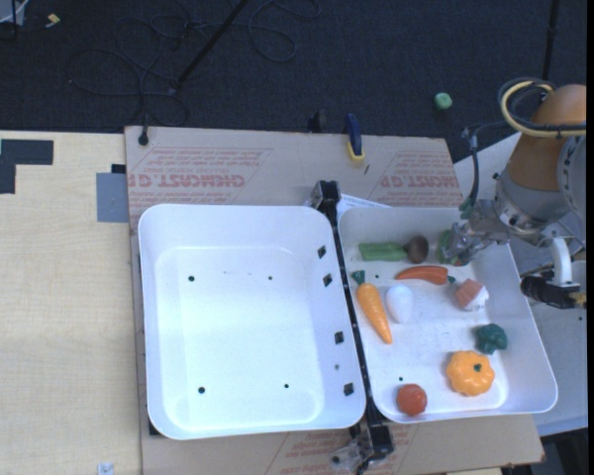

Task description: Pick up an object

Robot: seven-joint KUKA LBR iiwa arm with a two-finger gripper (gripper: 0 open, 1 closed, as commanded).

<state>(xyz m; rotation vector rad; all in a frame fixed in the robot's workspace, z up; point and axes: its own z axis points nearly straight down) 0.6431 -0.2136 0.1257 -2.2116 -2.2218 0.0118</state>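
The right bin [535, 379] holds several toy foods. An orange carrot [373, 311] lies beside a white egg [400, 302]. A green strip [381, 251] and a brown ball [417, 248] lie at the back. A red-orange chili [425, 275] sits mid-bin, with a pink-and-white piece [469, 293] to its right. A dark green broccoli [491, 338], an orange pumpkin [470, 372] and a red tomato [411, 399] lie toward the front. My gripper [457, 244] hangs low over the back right of this bin, just right of the brown ball.
The left bin [153, 265] stands beside the right one on a cardboard sheet [228, 171]. A blue clamp [354, 139] grips the sheet's back edge. A small green ball [443, 100] lies on the dark floor behind. Cables trail there too.
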